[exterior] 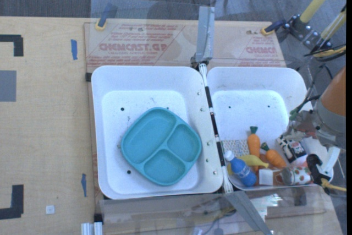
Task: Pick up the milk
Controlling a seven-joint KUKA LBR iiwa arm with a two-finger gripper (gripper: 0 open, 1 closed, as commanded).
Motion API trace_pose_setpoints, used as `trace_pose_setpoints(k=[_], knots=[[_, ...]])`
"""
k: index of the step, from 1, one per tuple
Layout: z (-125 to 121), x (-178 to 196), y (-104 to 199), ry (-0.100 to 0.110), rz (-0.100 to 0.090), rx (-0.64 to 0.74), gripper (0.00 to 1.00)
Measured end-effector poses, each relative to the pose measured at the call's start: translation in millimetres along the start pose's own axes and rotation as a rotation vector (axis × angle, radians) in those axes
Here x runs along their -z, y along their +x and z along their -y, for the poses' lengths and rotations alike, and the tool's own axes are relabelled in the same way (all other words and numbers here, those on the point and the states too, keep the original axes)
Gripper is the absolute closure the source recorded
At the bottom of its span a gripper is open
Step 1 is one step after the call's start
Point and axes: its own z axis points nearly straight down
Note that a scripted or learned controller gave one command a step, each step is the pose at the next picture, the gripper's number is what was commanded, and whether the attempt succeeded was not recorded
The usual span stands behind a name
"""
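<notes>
Reaching in from the right edge of the camera view, the grey arm with the orange band [336, 97] places its pincer [301, 147] low over the lower right corner of the right-hand shallow white bin [258, 82]. The pincer body appears as a dark and white mass with black markings, and its fingers merge with the objects under it. How wide the pincer stands and whether it grips anything cannot be determined here.

The milk is judged to be the small white carton with brown cow patches [301, 174], lying against the front wall of that bin. This identification is tentative, since the item is small and partly blurred. It lies just below the pincer toward the bin's front edge, near or touching it; its long axis cannot be read.

Adjacent objects crowd the target:
- a small white cube [265, 176] just to its left
- two orange toy carrots [253, 143] and [274, 158]
- a yellow toy banana [253, 160]
- a blue bottle with a white cap [240, 168] near the divider

The left-hand white bin [104, 82] contains a teal three-compartment plastic plate [160, 146], well apart from the work area. Both bins rest on the wooden bench [44, 118].
</notes>
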Motion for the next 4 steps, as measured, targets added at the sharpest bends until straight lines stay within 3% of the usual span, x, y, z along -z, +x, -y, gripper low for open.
trace_pose_setpoints(k=[1, 2, 4], knots=[[-12, 0, 12, 0.006, 0.002, 0.085, 0.0], [0, 1, 3, -0.018, -0.013, 0.141, 0.0], [-4, 0, -5, -0.006, -0.027, 0.174, 0.0]])
